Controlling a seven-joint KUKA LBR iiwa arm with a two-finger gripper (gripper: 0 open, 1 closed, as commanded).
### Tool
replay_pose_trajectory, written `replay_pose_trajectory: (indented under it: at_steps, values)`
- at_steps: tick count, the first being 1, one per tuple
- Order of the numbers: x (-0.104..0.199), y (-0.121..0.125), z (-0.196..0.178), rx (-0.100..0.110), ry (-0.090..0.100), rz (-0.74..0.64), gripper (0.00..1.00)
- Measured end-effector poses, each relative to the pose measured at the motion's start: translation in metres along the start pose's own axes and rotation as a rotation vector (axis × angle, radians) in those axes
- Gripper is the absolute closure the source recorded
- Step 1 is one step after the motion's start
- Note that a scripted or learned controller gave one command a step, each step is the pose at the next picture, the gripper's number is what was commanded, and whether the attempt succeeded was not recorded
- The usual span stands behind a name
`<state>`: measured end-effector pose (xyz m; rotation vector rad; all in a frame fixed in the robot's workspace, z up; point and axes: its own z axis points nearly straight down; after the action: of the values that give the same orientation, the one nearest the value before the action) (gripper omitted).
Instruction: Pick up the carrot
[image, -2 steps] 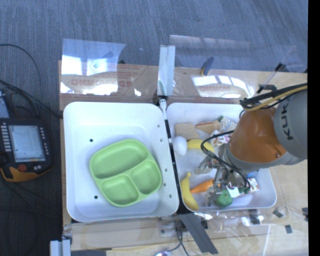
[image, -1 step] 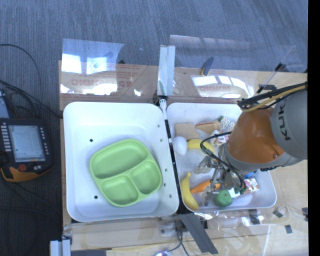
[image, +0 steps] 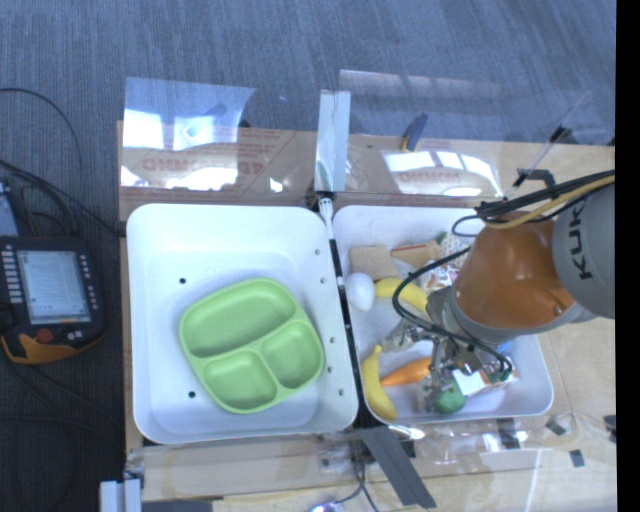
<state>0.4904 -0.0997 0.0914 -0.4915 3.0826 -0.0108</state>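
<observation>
Carrot beside banana: light, stiff, smooth, likely slippery; take across thick middle. Gripper above it, finger state indeterminable

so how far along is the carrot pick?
Done: the arm has reached into the right bin, and the gripper hangs low beside the carrot. In hand: nothing that I can confirm; the carrot lies on the bin floor next to the banana, and whether the gripper is touching it is unclear. Left: close on it and lift. The green plate in the left bin plays no part.
</observation>
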Motion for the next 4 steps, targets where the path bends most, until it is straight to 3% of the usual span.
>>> replay_pose_trajectory:
  at_steps: [1,2,3,4]
  values:
    - [-0.0099,0.0007,0.0012,-0.004,0.013,0.019,0.00]
    - [-0.0077,0.0021,0.0001,0.001,0.000,-0.086,0.00]
    - [-0.0176,-0.0015,0.0009,-0.003,0.007,-0.297,0.00]
    - [-0.0144,0.0003,0.0005,-0.003,0.003,-0.230,0.00]
